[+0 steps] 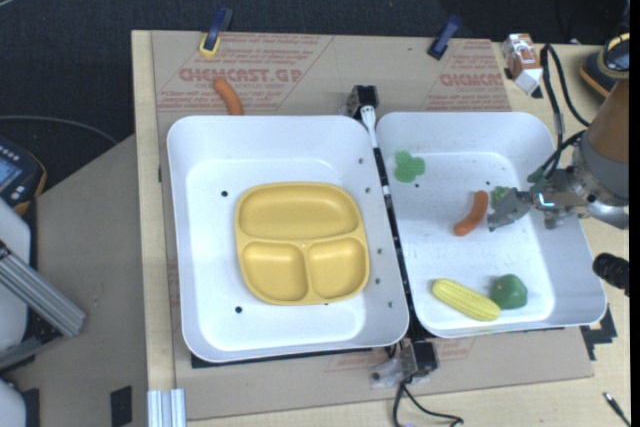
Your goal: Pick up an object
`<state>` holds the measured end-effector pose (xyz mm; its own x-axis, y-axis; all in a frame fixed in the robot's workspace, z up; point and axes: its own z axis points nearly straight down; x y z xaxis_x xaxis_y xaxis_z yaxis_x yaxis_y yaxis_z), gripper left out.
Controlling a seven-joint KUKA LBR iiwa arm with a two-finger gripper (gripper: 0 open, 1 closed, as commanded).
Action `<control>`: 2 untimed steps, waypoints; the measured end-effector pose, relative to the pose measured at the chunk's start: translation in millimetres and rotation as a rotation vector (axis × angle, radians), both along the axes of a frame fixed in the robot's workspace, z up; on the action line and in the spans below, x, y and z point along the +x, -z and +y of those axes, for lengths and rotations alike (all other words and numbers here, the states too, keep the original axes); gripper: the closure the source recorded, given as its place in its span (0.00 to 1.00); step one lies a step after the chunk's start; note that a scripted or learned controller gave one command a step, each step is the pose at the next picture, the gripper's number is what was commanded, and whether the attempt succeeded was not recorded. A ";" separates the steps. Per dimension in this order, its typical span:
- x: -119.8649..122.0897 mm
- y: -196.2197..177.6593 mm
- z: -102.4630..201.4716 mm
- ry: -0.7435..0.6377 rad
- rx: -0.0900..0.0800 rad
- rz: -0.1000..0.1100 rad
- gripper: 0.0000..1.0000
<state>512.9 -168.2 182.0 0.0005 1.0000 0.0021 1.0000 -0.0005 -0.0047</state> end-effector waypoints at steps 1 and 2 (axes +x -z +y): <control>-7.3 56.0 -7.5 0.001 0.001 0.003 0.00; -8.0 100.0 -6.7 0.000 0.000 0.000 0.00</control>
